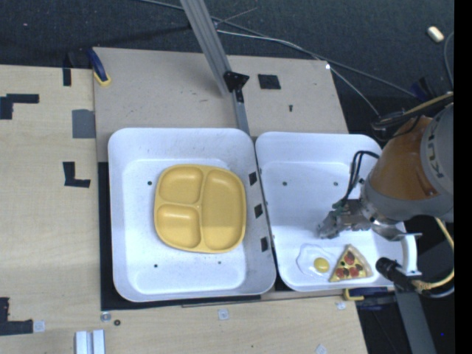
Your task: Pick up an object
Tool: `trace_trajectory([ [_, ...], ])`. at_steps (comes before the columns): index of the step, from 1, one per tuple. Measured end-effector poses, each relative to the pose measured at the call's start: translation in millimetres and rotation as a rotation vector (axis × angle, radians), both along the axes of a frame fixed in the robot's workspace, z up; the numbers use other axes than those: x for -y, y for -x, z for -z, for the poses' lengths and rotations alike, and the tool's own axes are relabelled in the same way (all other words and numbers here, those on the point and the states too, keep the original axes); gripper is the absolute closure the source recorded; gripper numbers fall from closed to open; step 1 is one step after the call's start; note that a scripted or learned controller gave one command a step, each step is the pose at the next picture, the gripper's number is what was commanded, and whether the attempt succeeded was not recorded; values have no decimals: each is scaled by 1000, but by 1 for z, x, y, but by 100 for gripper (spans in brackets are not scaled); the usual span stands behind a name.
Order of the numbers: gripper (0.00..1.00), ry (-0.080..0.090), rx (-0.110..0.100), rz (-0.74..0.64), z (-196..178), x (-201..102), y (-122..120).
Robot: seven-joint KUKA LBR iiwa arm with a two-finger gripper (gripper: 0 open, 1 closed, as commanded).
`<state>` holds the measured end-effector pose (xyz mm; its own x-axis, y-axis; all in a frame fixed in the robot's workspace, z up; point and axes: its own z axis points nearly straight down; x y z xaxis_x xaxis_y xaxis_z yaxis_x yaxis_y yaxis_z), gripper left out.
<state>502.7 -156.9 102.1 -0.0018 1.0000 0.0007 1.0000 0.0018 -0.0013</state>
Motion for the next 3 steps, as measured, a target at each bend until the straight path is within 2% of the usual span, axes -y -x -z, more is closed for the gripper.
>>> trace_trajectory([
  [2, 100, 2, 5, 0, -115, 4, -1],
  [3, 100, -1, 0, -5, -109, -50, -8],
])
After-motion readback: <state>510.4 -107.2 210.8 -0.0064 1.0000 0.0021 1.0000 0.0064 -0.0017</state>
